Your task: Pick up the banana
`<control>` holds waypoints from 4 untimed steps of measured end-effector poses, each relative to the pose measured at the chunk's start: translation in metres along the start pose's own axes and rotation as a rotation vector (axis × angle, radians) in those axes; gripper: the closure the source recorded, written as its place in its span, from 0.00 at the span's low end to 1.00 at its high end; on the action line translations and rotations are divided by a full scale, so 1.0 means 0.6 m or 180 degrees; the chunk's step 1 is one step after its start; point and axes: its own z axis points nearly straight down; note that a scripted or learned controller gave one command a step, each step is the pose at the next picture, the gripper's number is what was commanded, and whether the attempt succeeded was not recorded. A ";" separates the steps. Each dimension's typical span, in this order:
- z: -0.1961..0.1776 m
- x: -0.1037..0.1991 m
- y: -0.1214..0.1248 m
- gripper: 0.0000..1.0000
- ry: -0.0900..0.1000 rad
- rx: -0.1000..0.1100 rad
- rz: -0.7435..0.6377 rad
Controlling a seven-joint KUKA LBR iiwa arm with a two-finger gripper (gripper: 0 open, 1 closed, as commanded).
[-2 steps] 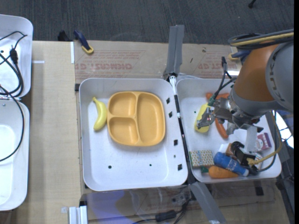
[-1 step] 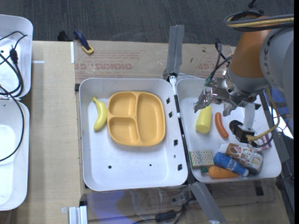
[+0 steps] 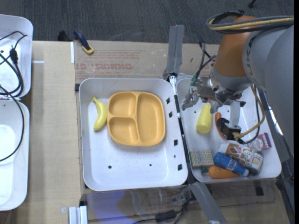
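Claw [image 3: 202,98]: over right bin [image 3: 271,164], above yellow bottle [image 3: 204,119]; finger spread cannot be told, seemingly holding nothing. Banana [image 3: 99,114]: left bin [image 3: 135,174], beside divided plate [image 3: 137,117].

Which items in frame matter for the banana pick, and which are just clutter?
Job:
- banana, left bin, beside the plate's left edge
- gripper, over the right bin

Lying about:
- yellow divided plate, left bin
- pale yellow bottle, right bin
- blue bottle
- orange carrot-like item
- checkered packet
- snack packets
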 end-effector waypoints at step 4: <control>0.113 -0.136 -0.036 0.00 0.0007 0.0001 -0.0016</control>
